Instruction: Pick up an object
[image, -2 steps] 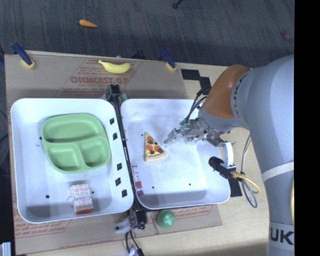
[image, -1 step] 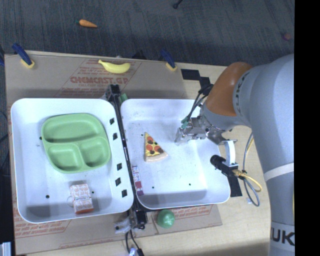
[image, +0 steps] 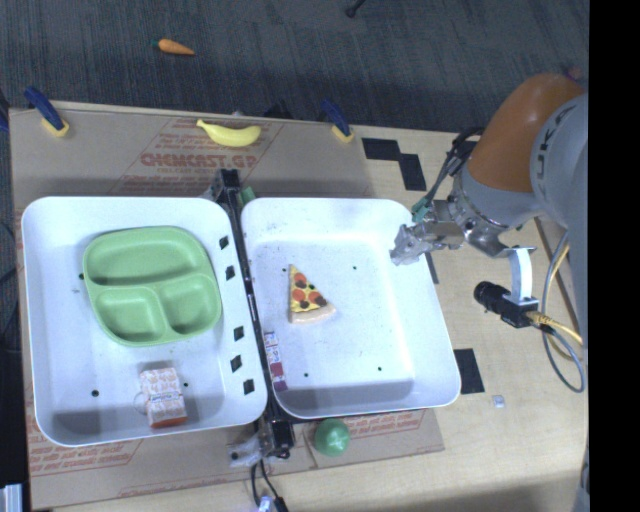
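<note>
Pick not yet made; nothing is seen between the fingers. Gripper (image: 408, 243) hangs over the right rim of the right bin (image: 425, 330). Finger state: cannot tell, the tips are too small and blurred to read.

Nearest candidate: pizza slice (image: 308, 297), lying flat on the right bin's floor, left of the fingers and slightly toward the camera, apart from every wall. Judged easiest target: bare floor all round it, so room for a straight descent. The rim directly beneath the fingers is the one edge to clear first.

Further left, past the double wall where the bins meet: green divided tray (image: 150, 282) and small wrapped packet (image: 162, 395) in the left bin (image: 40, 330).

Off-bin: green ball (image: 331, 436) at the bench's front, banana (image: 229, 131) behind the bins.

Remaining: move in, descend, close, lift.
</note>
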